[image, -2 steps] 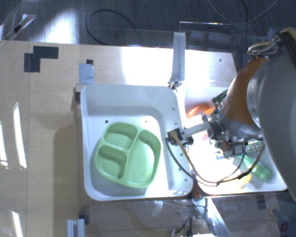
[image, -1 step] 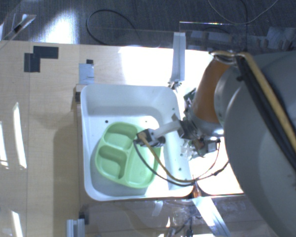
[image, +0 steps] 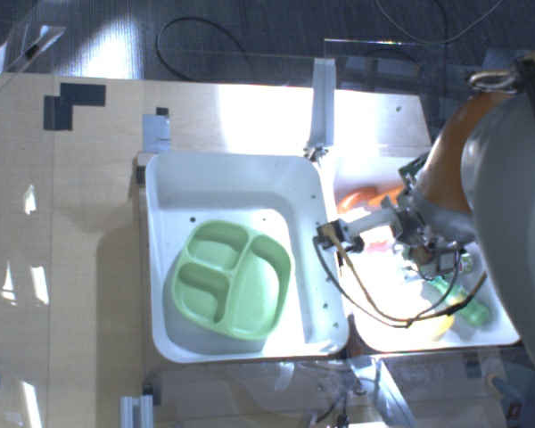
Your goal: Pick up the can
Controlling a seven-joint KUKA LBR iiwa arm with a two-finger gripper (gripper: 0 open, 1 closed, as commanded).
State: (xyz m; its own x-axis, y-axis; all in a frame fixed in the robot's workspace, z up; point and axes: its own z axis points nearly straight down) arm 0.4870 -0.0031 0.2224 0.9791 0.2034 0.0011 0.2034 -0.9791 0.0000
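Bulky grey arm (image: 508,159), orange band (dark cables looping below)

A green tray (image: 231,280) with three compartments lies in my left bin (image: 236,172), toward its near side. In the right bin (image: 367,328), washed out by glare, I see an orange thing (image: 358,197) near the far wall and small green things (image: 472,310) near the front corner.

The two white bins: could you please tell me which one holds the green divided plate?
The left bin holds the green divided plate; the right bin lies under the arm.
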